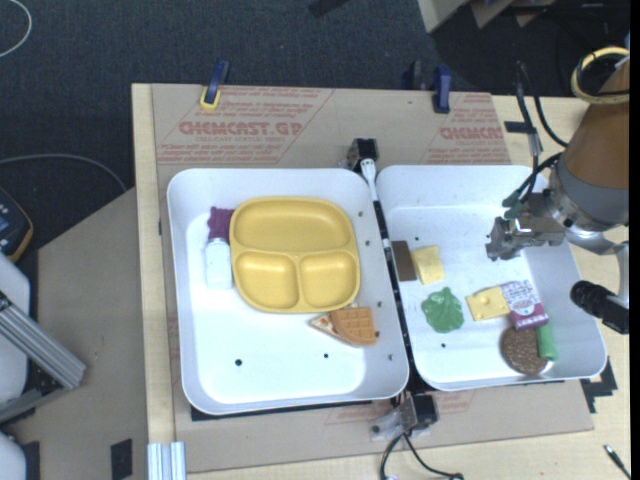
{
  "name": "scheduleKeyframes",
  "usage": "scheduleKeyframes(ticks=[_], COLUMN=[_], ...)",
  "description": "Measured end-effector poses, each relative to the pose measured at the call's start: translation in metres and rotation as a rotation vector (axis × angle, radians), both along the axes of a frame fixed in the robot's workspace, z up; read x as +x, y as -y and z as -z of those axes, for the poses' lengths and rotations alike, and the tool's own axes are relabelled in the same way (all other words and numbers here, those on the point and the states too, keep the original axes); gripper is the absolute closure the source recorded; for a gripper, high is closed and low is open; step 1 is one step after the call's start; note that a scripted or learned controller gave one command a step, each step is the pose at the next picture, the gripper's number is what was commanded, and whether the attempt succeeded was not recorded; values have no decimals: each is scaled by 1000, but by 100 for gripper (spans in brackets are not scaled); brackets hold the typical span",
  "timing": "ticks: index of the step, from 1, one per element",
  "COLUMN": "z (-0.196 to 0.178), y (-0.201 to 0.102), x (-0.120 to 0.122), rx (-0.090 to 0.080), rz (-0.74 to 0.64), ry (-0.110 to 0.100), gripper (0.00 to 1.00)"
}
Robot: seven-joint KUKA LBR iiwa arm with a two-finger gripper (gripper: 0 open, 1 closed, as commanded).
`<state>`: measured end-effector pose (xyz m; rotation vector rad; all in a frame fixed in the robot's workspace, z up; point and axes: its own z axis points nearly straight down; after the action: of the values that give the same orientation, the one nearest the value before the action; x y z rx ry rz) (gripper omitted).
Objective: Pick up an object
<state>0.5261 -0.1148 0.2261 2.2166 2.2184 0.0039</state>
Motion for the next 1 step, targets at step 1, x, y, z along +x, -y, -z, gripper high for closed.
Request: scheduleKeyframes(ticks=[1], z=[7], y=[-47], x=[3], rx=[4], rz=[-4], ry=[-8], gripper=[100])
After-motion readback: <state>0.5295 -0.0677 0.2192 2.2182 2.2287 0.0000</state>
